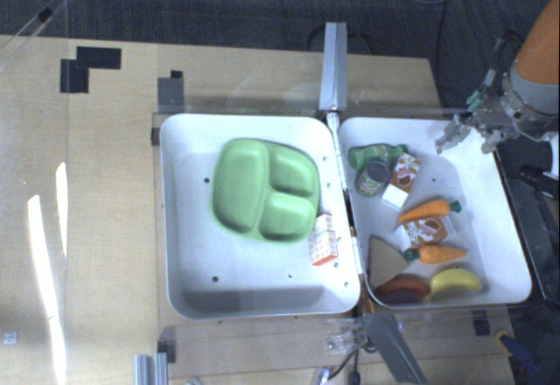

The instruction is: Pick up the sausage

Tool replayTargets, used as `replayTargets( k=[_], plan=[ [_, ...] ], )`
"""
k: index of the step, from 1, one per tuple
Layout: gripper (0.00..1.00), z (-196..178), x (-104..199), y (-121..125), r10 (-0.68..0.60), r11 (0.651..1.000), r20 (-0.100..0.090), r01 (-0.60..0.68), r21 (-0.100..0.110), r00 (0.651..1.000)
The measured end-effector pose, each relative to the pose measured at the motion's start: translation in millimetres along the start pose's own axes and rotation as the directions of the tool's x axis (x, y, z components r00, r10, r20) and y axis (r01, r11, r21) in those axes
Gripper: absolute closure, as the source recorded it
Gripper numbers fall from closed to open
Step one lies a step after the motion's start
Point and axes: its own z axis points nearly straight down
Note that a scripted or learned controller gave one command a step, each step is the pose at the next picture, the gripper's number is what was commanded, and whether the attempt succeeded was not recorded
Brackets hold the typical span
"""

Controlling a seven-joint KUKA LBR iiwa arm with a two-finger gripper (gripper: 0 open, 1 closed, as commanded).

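Note:
The sausage (402, 290) is a dark reddish-brown oblong lying at the front edge of the right bin (503, 199). It touches a brown wedge (385, 259) behind it and a yellow banana (456, 283) on its right. My gripper (468, 136) hangs over the bin's far right corner, well behind the sausage. Its two fingers are spread open and nothing is between them.
The right bin also holds a green can (374, 178), a small printed packet (405, 171) and two orange carrots (425, 211) (435, 253). In the left bin (188, 226) sit a green divided plate (264, 189) and a small carton (325, 241) by the dividing wall.

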Motion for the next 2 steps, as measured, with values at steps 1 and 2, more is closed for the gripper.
replayTargets(
  k=[1,2],
  plan=[
    [0.00,-13,14,6,0.172,0.985,0.001,-0.172,-0.001,0.985],
    [0.00,70,58,-45,0.120,0.992,0.003,-0.120,-0.032,0.993]
  ],
)
